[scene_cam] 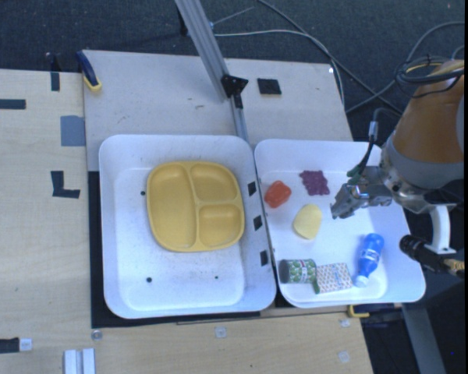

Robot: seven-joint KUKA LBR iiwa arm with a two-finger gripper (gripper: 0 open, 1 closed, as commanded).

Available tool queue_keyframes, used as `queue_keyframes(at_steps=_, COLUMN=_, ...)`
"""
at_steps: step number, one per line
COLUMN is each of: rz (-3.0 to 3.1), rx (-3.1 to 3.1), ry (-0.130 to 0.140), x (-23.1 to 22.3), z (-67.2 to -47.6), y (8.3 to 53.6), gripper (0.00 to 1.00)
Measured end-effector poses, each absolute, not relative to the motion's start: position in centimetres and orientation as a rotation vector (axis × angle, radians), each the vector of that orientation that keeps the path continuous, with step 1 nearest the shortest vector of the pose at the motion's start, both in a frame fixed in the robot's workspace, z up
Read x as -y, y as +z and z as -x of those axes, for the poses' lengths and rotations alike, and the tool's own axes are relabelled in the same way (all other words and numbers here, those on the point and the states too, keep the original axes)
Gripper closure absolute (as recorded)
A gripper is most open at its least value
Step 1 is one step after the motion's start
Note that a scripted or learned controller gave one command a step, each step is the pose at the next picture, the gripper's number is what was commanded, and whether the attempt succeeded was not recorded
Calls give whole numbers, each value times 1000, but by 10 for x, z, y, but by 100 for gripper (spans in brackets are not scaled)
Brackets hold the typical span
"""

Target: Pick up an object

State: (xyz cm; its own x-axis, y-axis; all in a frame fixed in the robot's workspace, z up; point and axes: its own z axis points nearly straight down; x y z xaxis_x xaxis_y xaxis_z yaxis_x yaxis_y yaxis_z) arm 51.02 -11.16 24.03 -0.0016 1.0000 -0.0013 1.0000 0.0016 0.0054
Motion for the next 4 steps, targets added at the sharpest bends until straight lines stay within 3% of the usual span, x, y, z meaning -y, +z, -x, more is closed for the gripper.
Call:
queue_keyframes(at_steps=1, rz=-2217, rx=-2221, ry=3, x=112, z=-511, y=285, gripper=100)
queue_keyframes(at_steps=4, rz=-2214, rx=-2230, ry=0, x=-55, z=-567, y=252, gripper=100)
